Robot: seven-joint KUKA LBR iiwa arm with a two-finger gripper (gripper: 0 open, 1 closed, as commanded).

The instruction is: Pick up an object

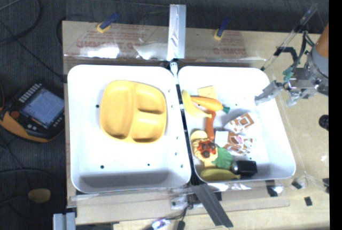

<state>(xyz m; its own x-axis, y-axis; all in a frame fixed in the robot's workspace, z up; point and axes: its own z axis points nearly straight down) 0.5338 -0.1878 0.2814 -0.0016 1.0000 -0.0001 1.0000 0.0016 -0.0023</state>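
Note:
The right bin (pixel 278 143) holds a heap of small things: a yellow banana (pixel 186 103), an orange carrot-like piece (pixel 207 102), a small yellow block (pixel 207 91), patterned cards (pixel 239 131), a black item (pixel 246 167) and a green toy (pixel 223 158). My gripper (pixel 279 98) hangs above the bin's upper right edge, to the right of the heap. It is open, with one grey finger (pixel 265 96) pointing left over the bin, and nothing sits between its fingers.
The left bin (pixel 85 170) carries a yellow divided plate (pixel 133 110). A clear plastic sheet with clips lies behind both bins. A handheld controller (pixel 33 112) rests on the floor at far left. Cables and tubing run beside the wrist at right.

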